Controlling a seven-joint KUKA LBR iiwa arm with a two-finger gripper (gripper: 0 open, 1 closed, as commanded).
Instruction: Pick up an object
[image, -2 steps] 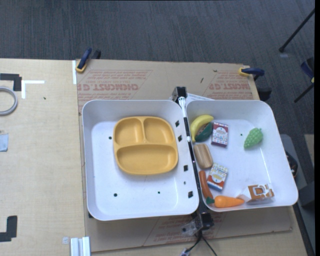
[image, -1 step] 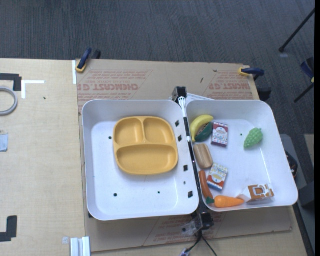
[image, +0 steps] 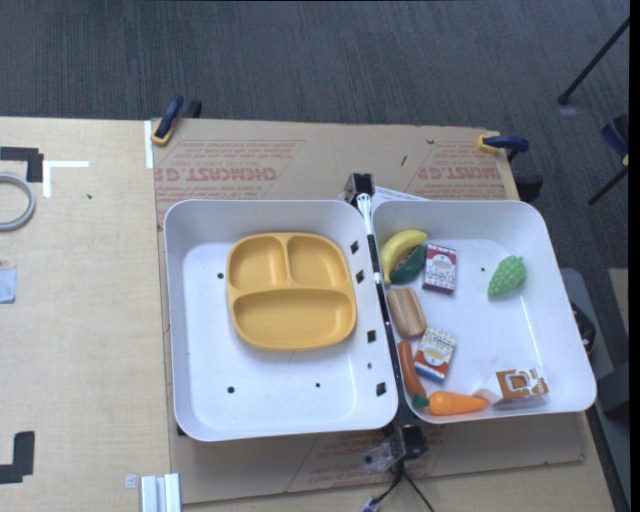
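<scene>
A carrot lies in the right bin at its near edge, long axis across — tip rightward, toward a small carton. Banana, bread roll, two little boxes and a green fruit share that bin. The left bin holds a yellow divided plate.

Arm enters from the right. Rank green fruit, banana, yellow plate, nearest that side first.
1. Green fruit, right bin, toward its right wall.
2. Banana, same bin, at its left edge.
3. Yellow plate, left bin.
</scene>
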